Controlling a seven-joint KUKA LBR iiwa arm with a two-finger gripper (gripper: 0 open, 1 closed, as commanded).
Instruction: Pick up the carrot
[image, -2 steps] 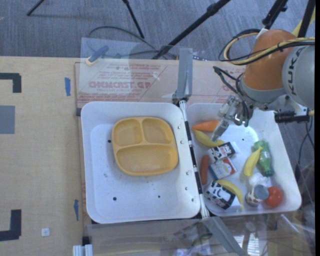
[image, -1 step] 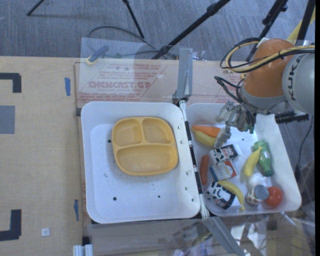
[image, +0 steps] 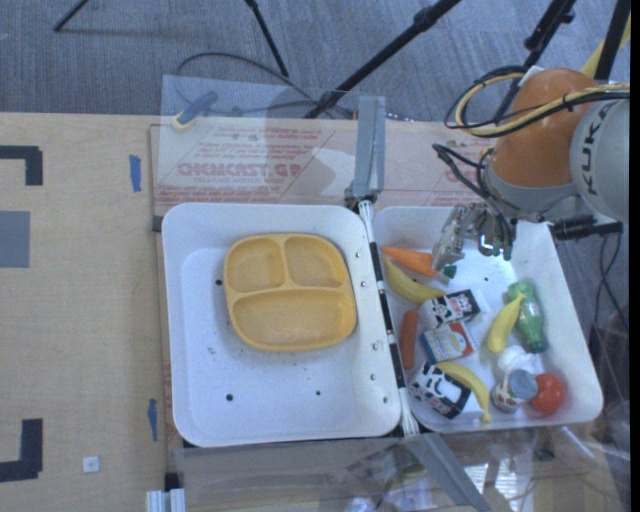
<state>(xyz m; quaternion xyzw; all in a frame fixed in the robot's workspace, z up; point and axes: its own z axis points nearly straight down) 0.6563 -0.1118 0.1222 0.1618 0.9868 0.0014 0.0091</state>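
The carrot (image: 411, 260) lies in the right bin (image: 572, 290), up in the far left corner against the wall that divides the two bins, its thick end toward the gripper. That corner spot leaves little room on its wall side, which is probably why the approach comes from the open side. The gripper (image: 450, 250) hangs just beside the carrot's right end, fingers pointing down; they look slightly apart, with nothing between them, so the carrot is not yet held. A banana (image: 410, 288) lies touching or nearly touching the carrot's near side, so a closing grasp could catch it too. Further out sit a small carton (image: 452, 306), a green bottle (image: 529, 322), a second banana (image: 503, 322) and a tomato (image: 547, 393). The left bin (image: 200, 400) holds a yellow divided plate (image: 290, 292).
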